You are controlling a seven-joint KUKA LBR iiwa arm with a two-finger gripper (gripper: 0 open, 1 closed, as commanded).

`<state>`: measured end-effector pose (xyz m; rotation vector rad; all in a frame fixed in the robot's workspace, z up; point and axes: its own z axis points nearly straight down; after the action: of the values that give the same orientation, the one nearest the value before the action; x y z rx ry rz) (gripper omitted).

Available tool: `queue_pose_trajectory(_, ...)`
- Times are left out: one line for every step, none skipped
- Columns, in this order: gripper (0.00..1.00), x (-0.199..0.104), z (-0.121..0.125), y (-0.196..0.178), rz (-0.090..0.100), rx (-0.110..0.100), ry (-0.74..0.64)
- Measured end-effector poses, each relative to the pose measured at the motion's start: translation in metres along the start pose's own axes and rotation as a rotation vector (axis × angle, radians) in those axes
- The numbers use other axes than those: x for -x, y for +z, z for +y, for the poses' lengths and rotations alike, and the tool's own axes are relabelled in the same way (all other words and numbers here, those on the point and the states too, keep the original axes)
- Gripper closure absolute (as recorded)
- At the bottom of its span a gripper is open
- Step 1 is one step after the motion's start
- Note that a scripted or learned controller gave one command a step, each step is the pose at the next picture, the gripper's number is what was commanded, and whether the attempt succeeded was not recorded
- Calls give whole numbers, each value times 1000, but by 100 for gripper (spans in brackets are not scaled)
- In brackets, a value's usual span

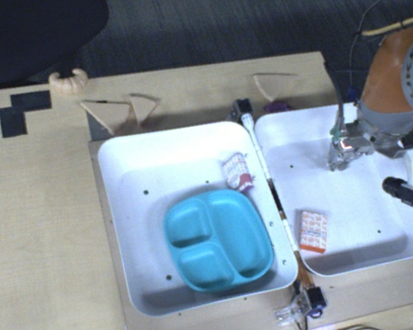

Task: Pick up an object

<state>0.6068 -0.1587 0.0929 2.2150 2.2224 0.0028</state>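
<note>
An orange and white packet [313,230] lies flat near the front left of the right bin [378,240]. A small white and red packet [237,172] rests at the right wall of the left bin [132,213], just above a blue divided plate [218,239]. My gripper [341,152] hangs over the upper right part of the right bin, well behind and to the right of the orange packet. Nothing shows under or in the gripper.
The divider between the two bins [271,188] runs close to both packets. The grey arm with its orange band [390,84] covers the right bin's far right corner. Cables and a clip [310,304] sit at the bench's front edge.
</note>
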Motion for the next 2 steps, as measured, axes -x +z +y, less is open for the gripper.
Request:
queue_pose_trajectory(100, -79, 31, -94, 3, 3, -4)
queue_pose_trajectory(100, -148, 64, -109, 3, 0, -5)
